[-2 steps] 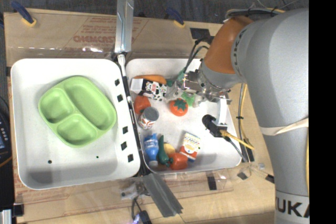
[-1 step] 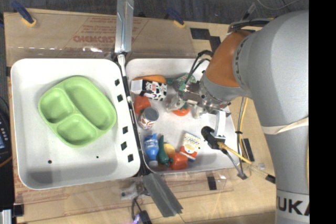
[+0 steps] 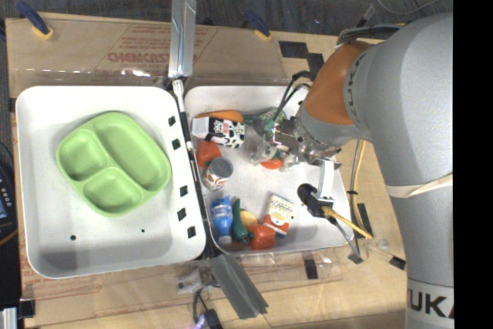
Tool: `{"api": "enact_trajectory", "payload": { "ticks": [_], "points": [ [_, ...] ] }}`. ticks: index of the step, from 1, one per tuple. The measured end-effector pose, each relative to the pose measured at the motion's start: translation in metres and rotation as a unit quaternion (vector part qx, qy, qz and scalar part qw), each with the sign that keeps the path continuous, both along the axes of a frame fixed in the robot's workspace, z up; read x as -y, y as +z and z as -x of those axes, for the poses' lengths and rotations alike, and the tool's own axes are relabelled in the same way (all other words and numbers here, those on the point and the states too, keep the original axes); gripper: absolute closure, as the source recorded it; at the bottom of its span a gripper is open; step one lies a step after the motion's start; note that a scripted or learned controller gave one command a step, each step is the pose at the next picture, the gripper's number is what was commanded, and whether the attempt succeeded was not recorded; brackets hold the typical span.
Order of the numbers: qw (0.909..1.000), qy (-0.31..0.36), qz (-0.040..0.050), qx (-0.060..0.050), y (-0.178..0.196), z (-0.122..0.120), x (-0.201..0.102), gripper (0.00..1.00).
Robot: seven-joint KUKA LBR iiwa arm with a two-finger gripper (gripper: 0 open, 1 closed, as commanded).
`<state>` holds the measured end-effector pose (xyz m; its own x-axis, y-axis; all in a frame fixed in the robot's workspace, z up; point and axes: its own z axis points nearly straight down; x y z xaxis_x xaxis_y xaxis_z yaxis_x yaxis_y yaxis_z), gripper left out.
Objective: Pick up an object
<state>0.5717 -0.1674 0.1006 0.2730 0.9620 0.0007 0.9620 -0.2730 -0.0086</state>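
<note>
My gripper [image 3: 267, 144] is low in the right bin [image 3: 254, 98], near its middle, reaching in from the right. An orange-red object [image 3: 270, 162] lies right under it, partly hidden by the gripper. To its left lies a black-and-white cow-patterned carton [image 3: 229, 132] with an orange piece [image 3: 226, 117] behind it. Further left are a red-orange item [image 3: 206, 152] and a small can [image 3: 217, 172]. At the bin's front lie a blue bottle [image 3: 222, 216], a small white-and-orange box [image 3: 280, 213] and red, yellow and green pieces [image 3: 254, 232].
The left bin [image 3: 46, 243] holds a green divided plate [image 3: 114, 161]. A metal divider [image 3: 182, 35] runs between the bins. The arm's large grey body [image 3: 408, 112] covers the right side, and cables [image 3: 339, 216] hang over the right bin's right edge.
</note>
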Motion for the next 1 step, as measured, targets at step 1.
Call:
{"api": "enact_trajectory", "payload": {
  "ticks": [1],
  "points": [
    [0.9924,0.123,0.0007,0.004,0.0913,0.0001,-0.0899,1.0]
  ]
}}
